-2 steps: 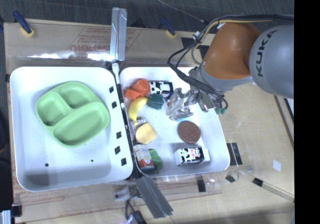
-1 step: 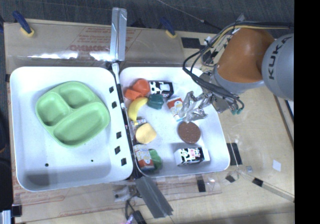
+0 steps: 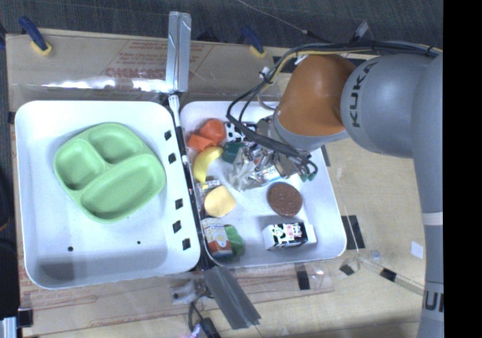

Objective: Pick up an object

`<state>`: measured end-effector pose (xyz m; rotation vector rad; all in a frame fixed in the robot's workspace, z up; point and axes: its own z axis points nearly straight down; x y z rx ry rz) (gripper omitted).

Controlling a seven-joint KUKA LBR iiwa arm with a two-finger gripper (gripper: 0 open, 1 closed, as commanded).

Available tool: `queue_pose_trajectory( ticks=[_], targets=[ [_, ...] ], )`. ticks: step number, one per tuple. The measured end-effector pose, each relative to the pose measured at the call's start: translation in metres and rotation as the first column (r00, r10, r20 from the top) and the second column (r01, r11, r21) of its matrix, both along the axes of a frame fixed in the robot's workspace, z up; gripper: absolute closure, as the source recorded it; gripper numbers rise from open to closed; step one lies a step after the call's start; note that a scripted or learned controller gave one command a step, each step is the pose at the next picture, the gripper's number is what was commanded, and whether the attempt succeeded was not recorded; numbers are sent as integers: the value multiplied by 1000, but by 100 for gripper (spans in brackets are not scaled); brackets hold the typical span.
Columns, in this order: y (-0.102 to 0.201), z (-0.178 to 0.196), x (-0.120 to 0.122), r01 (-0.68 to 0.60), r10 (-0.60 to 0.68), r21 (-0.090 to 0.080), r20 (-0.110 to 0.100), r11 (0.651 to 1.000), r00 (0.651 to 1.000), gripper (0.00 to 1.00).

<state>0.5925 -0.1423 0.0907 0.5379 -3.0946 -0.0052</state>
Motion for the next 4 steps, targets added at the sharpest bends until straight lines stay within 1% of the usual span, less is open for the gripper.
queue_pose_trajectory(
  ticks=[1, 2, 3, 4],
  targets=[
    [6, 51, -83, 201, -201, -3, 3, 980, 980, 100],
    [48, 13, -22, 289, -289, 1, 29, 957, 957, 100],
    [37, 116, 10, 480, -480, -1, 10, 877, 877, 100],
    [67, 147, -62, 796, -796, -3, 1, 605, 605, 100]
  ],
)
